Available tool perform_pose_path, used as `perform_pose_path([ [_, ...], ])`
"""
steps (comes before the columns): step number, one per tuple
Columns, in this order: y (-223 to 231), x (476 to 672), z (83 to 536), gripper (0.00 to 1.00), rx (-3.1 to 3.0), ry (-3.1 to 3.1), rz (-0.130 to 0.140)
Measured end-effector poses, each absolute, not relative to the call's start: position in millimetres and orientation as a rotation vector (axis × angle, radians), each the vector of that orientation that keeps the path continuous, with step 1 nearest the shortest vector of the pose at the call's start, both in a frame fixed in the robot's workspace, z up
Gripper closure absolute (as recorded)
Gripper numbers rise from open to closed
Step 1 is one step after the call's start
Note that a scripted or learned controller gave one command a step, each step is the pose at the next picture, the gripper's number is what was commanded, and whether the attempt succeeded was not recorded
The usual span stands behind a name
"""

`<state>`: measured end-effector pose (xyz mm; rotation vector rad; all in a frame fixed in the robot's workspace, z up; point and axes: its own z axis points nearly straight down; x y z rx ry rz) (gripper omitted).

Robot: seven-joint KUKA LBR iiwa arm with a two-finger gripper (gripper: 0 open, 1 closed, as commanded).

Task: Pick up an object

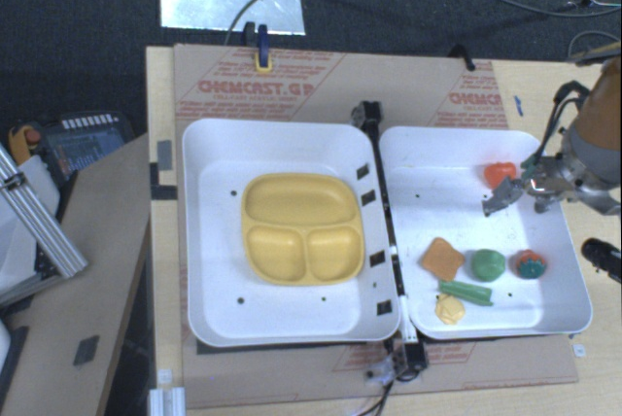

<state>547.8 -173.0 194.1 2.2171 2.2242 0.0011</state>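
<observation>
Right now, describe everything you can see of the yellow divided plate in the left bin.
The yellow plate is a rounded-corner rectangle that looks like matte plastic, moulded into three compartments: one wide one across the far side and two smaller ones side by side along the near side, split by raised ridges. It lies flat and right side up, slightly rotated, near the middle of the left bin, resting on the bin's white floor. Its compartments hold nothing, and it stands clear of the bin's walls.

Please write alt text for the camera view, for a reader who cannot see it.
A grey robot arm reaches from the right, its pincer over the right bin near an orange-red toy. Five more small toys lie toward that bin's front. The left bin holds a yellow divided tray.
</observation>
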Motion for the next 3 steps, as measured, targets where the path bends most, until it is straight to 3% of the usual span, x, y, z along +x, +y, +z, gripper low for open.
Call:
perform_pose_path([
  [2, -181.8, 557.3, 100.7, 0.0, 2.22, 2.224, -0.001],
  [3, -181.4, 557.9, 84.0, 0.0, 2.22, 2.223, 0.0],
])
